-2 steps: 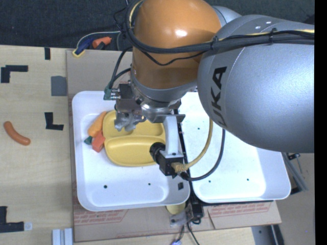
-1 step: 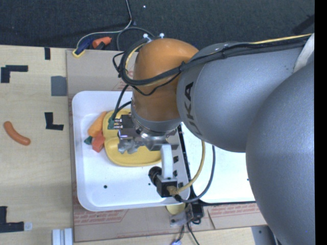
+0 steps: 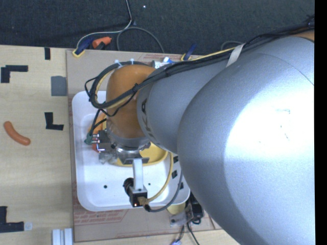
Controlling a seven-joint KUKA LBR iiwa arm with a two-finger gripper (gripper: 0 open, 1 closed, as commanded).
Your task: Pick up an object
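Observation:
My arm's orange wrist band hangs low over the left white bin and covers most of it. The gripper points down into the bin beneath the wrist, and its fingertips are hidden by the wrist body. A yellow thing peeks out from under the wrist on its right side; its shape is mostly hidden. Whether anything sits between the fingers cannot be seen.
The big grey arm link blocks the right half of the view, right bin included. An orange sausage-shaped object lies on the bench far left, outside the bins. Black markers dot the bench there. Bare bin floor shows at the front.

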